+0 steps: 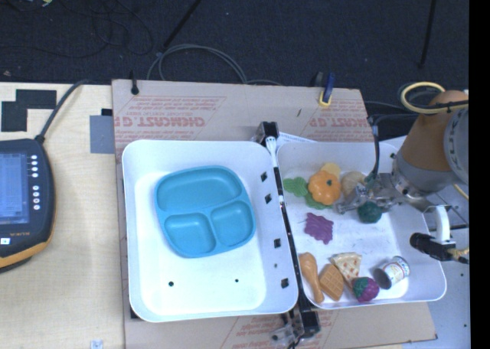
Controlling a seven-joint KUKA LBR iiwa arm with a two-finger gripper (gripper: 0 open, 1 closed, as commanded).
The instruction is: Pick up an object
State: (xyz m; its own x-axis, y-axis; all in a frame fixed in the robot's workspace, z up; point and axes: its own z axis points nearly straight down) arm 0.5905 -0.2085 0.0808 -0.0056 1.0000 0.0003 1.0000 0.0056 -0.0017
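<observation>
My gripper (358,200) is low in the right bin (429,288), near its middle, on the arm (429,148) that reaches in from the right. A dark green toy (370,213) lies right against it on its near-right side; I cannot see whether it is gripped. An orange toy pepper (325,187) sits just to the gripper's left, with a pale beige piece (352,181) behind the gripper. A purple grape bunch (318,226) lies in front and to the left.
Along the right bin's front lie a carrot (308,272), a bread piece (332,282), a wedge slice (347,263), a purple-green toy (366,288) and a small can (394,271). The left bin (138,263) holds a blue divided plate (204,210). A teach pendant (19,194) lies far left.
</observation>
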